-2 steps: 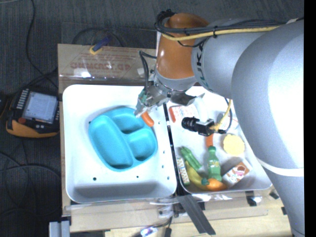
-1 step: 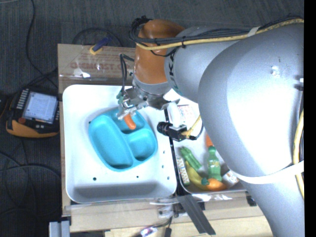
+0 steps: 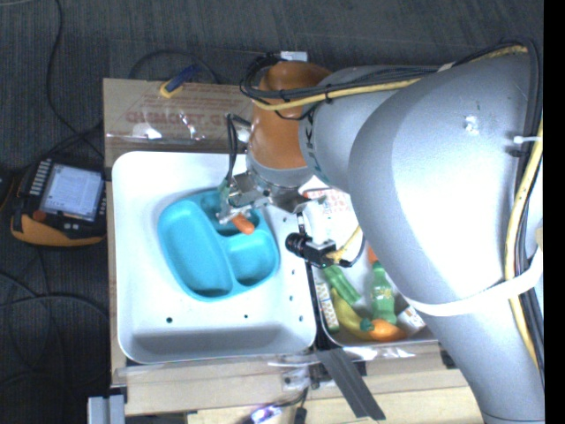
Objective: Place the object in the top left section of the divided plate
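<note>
A blue divided plate (image 3: 207, 250) lies in the left white bin (image 3: 141, 316). My gripper (image 3: 237, 208) hangs over the plate's upper right part, reaching down from the orange-banded wrist (image 3: 281, 126). A small orange object (image 3: 242, 225), like a carrot, sits right under the gripper at the plate's upper right rim. The arm's body covers the fingers, so their grasp on it stays hidden.
The right bin (image 3: 371, 321) holds several items: a green bottle-like thing (image 3: 380, 291), a yellow banana shape (image 3: 346, 316) and another orange piece (image 3: 382, 329). A handheld device (image 3: 62, 200) lies on the floor left of the bench. Cardboard (image 3: 168, 113) lines the bench's far side.
</note>
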Controlling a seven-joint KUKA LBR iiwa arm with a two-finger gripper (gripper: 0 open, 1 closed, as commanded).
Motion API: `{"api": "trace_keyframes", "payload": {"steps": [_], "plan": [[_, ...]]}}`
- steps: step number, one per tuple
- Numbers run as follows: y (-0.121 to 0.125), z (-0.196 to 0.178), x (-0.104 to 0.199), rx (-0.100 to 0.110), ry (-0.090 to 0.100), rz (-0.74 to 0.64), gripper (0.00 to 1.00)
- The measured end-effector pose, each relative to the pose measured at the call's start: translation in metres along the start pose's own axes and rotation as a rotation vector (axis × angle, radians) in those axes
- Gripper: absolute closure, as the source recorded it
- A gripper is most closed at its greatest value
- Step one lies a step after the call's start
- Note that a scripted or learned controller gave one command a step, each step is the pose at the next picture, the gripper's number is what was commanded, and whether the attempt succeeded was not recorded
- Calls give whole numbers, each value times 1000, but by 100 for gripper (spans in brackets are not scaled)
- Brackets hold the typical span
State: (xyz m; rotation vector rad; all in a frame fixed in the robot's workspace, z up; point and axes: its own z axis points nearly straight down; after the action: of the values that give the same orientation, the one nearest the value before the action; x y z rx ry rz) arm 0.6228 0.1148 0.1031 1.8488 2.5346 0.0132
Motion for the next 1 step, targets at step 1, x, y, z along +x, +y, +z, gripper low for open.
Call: {"api": "trace_keyframes", "payload": {"steps": [1], "plan": [[-42, -81, -89, 12, -5, 139, 100]]}}
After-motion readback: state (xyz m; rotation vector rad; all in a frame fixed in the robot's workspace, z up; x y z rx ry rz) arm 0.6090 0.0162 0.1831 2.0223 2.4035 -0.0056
